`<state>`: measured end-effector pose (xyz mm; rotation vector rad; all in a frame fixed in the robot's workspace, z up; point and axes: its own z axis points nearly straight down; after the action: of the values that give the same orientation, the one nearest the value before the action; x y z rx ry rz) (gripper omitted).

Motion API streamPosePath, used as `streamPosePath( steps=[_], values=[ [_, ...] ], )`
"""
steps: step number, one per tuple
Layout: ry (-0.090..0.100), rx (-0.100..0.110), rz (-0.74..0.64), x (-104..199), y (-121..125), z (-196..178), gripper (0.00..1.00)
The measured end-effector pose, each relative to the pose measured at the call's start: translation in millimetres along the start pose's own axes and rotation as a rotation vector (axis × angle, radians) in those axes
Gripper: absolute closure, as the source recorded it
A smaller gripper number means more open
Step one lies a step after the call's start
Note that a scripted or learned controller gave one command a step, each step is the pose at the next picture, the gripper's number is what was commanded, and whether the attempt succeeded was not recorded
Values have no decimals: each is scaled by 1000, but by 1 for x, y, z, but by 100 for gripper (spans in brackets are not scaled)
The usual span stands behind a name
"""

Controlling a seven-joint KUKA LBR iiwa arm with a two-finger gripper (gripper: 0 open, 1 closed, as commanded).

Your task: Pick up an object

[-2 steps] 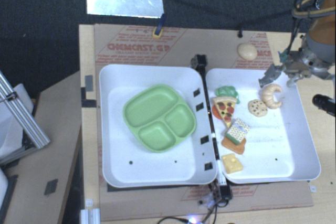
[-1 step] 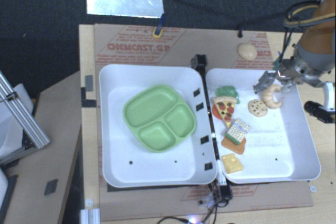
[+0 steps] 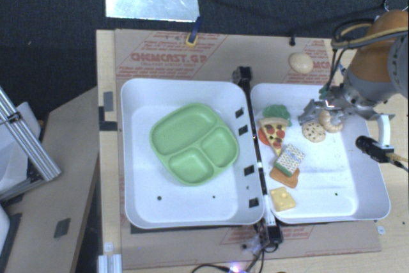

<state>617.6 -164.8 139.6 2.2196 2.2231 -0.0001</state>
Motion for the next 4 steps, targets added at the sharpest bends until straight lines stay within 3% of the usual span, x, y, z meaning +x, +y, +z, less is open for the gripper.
streamPosePath(
  steps=[1, 2, 4],
  values=[
    [0, -1, 0, 0, 1, 50, 0],
    [-3, -8, 0, 0, 3, 37, 100],
    [-1, -6, -5, 3, 13, -61, 100]
  ],
)
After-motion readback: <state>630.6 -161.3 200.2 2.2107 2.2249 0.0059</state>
